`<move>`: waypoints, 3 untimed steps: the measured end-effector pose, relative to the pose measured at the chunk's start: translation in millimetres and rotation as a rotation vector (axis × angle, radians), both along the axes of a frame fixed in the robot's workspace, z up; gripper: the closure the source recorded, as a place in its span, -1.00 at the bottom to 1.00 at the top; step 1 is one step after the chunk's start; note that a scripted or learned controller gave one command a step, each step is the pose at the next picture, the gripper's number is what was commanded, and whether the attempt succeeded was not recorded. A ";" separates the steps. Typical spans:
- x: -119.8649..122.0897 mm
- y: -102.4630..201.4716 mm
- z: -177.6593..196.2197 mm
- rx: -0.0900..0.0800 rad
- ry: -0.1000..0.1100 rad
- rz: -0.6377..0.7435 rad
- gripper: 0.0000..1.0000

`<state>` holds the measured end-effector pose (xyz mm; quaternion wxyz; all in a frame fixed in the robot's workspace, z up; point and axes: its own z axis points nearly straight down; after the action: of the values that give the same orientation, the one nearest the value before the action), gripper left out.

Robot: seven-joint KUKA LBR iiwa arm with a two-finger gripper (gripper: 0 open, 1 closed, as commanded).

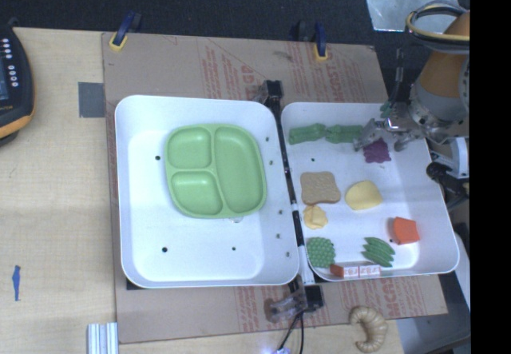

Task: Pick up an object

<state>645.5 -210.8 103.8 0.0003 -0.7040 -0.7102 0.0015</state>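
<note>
Camera view: looks down at a slant on the tabletop (56, 208) and two white bins set side by side on brown cardboard.
Left bin (144, 256): holds a green divided plate (215, 170) with three compartments, lying flat near the bin's middle.
Right bin (423, 208): holds the small toy food items.
Far edge of right bin: two green pods (323, 134) lie end to end.
Purple piece (376, 152): sits near the bin's far right, just under the claw.
Claw (391, 137): at the far right part of the right bin, tips low over the purple piece; whether the tips are apart or together cannot be told, and nothing is seen between them.
Middle of right bin: a brown bread slice (319, 187), a yellow lump (363, 196) beside it, a smaller yellow piece (315, 217) below the bread.
Near edge of right bin: a dotted green piece (320, 250), a leafy green piece (378, 251), an orange block (405, 230).
Off the bins: a croissant (370, 326) on the tabletop's near side.
</note>
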 end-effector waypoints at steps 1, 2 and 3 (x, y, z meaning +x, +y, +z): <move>0.0 -1.2 15.7 -0.002 -0.003 0.002 1.00; -0.1 -1.0 15.2 -0.002 -0.002 0.004 -1.00; -5.6 -0.5 -10.1 0.002 0.003 -0.001 -1.00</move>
<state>639.9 -211.3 93.8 0.0020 -0.7044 -0.7098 0.0021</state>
